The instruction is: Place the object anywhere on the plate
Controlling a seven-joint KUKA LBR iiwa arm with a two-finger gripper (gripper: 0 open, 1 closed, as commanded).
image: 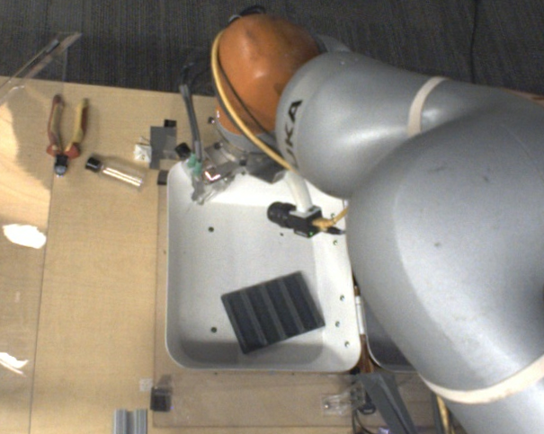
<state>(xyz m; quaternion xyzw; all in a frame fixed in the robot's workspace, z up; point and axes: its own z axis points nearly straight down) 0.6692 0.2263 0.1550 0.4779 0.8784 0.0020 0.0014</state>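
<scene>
The gripper (pixel 199 186) hangs over the far left corner of the white bin (pixel 181 338) — whether its claw is open, I cannot tell. A dark ridged plate (pixel 272 311) lies near the bin's front — well apart from it

Smooth, satin-grey arm shell (pixel 452 219), faintly glossy, with a shiny orange band (pixel 261 54). Matt white plastic bin (pixel 184 280), lightly speckled. Ribbed, dull black plate (pixel 272 312), rubbery-looking. Pale wood-grain table (pixel 98 294) under a glossy clear sheet. Red-handled pliers (pixel 64 131) and a clear glassy vial (pixel 116 170) near the table's far edge.
</scene>
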